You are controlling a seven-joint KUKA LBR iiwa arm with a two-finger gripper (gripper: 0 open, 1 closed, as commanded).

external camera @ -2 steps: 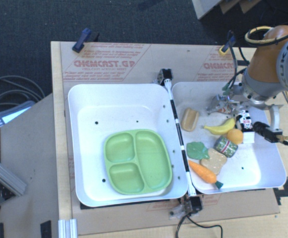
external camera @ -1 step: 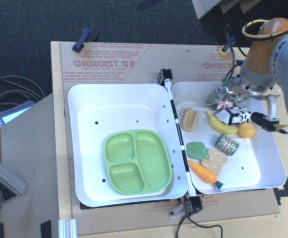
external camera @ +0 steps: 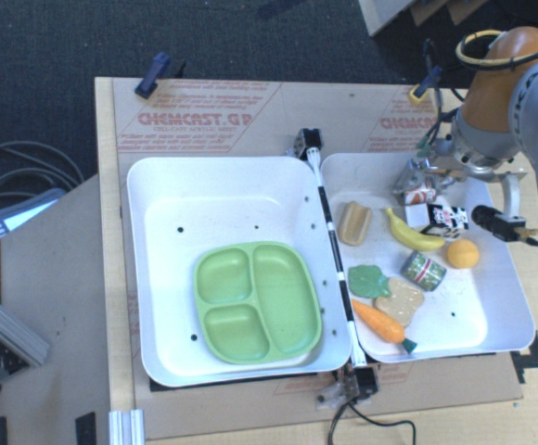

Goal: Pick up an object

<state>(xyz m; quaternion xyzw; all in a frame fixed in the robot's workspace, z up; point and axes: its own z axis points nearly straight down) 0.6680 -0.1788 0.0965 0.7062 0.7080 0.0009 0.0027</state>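
Note:
My gripper [external camera: 418,185] hangs low over the back of the right bin [external camera: 501,313], with the grey arm and its orange band behind it. Just under and in front of it lies a small white carton [external camera: 433,214] with red and black marks; whether they touch, I cannot tell. A yellow banana [external camera: 412,233] lies beside the carton. A tan block [external camera: 353,222] is to its left and an orange fruit [external camera: 462,253] to its right. Nearer the front are a small green can [external camera: 424,270], a green leafy piece [external camera: 368,281], a pale cracker [external camera: 399,300] and a carrot [external camera: 380,321].
The left bin [external camera: 158,211] holds a green divided plate [external camera: 255,301]. A black divider rail [external camera: 329,239] runs between the bins. A blue clamp [external camera: 151,74] sits at the board's back left corner.

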